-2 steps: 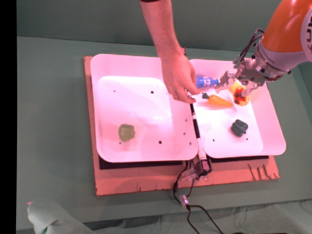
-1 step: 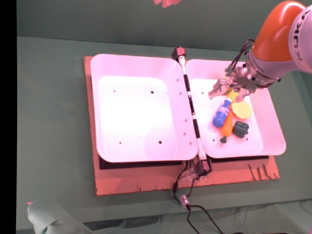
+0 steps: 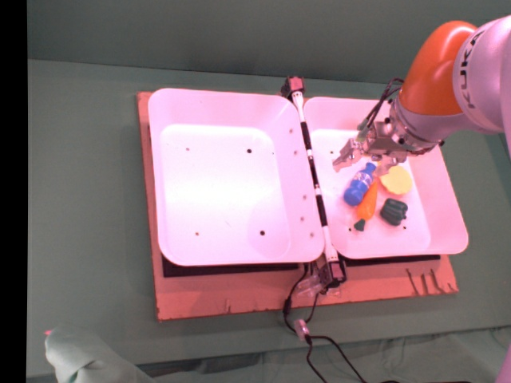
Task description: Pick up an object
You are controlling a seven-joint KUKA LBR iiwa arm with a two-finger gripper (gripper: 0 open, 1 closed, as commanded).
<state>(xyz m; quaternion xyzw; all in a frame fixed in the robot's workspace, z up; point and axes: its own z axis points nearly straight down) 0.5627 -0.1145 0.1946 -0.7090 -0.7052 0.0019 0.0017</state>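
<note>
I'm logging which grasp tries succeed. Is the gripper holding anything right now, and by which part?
Nothing is held. The gripper hangs over the right bin, just above the blue bottle, which lies on the bin floor beside the orange carrot.

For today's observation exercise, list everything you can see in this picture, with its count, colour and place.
bins: two, white, side by side on the board
board: one, reddish-brown, under the bins
blue bottle: one, blue with white cap, right bin
orange carrot-like toy: one, orange, right bin beside the bottle
yellow object: one, yellow, right bin
dark green object: one, dark green, right bin
cable: one, black, front of the board
arm: one, grey and orange, from the right
end effector: one, grey, over the right bin
</note>
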